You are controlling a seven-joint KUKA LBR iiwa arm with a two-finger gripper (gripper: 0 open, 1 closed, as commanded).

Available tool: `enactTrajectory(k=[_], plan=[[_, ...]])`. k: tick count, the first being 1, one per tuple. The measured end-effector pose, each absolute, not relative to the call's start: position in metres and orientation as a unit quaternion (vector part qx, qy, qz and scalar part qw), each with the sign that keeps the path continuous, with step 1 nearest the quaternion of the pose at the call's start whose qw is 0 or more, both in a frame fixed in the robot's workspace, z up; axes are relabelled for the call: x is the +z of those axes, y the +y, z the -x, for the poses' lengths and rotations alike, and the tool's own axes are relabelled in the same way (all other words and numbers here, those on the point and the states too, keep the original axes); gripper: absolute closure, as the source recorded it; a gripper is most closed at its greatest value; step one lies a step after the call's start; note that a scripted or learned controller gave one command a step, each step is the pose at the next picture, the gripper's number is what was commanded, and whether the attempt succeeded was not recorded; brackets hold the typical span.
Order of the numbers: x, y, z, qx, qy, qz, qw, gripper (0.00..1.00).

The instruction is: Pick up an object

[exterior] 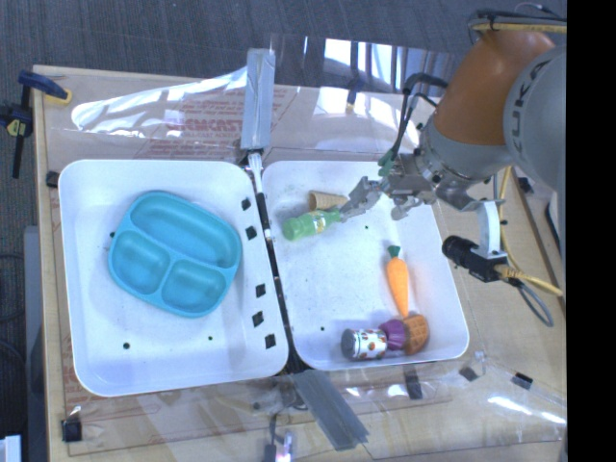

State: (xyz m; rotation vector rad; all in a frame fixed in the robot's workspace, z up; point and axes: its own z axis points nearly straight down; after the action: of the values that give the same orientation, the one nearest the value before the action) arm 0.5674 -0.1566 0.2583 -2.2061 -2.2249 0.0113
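- Your pincer [358,200] hangs low over the right bin [448,287]; you cannot tell how far it is parted, nor whether it grips anything.
- The green bottle [310,224] lies just left of it, seemingly touching.
- The carrot [397,279] lies right and nearer you.
- The blue tray [175,252] sits far left.

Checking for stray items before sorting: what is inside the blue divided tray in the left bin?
The blue divided tray shows three compartments, all bare blue plastic. The left bin floor beneath it is covered.
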Motion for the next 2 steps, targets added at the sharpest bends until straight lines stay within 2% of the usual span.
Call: enactTrajectory(k=[1, 2], plan=[[0.2307, -0.2111, -0.576, 0.0025, -0.751, 0.66, 0.004, 0.0], [0.2389, -0.2099, -0.5745, 0.002, -0.769, 0.639, 0.002, 0.0]])
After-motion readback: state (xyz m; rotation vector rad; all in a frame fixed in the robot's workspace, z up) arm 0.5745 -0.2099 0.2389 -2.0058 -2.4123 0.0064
